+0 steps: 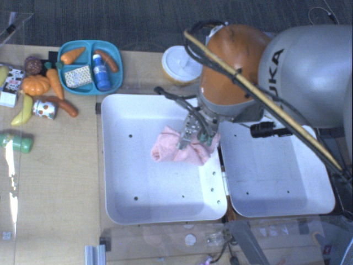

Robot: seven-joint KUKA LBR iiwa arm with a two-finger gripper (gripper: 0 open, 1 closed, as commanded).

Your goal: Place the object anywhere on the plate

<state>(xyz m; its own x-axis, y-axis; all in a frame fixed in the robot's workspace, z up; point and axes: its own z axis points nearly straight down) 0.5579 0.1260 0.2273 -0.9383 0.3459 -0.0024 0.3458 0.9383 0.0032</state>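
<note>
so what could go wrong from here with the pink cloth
1. The cloth is soft and crumpled, so the gripper above it may catch just a fold and lose it on the lift.
2. The plate lies outside the left bin and already holds toy food and a blue bottle, so a trailing cloth could snag the bin wall or knock them.
3. The gripper works near the wall between the bins; a low move might hit it.

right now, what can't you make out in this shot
- Gripper, camera view: the arm's orange band and wrist cover most of it, so its grasp on the pink cloth below cannot be judged.
- Right bin: its far part is hidden behind the arm.
- Blue plate: the small toy foods in it are too small to identify surely.
- Yellow item: cut by the left edge.
</note>
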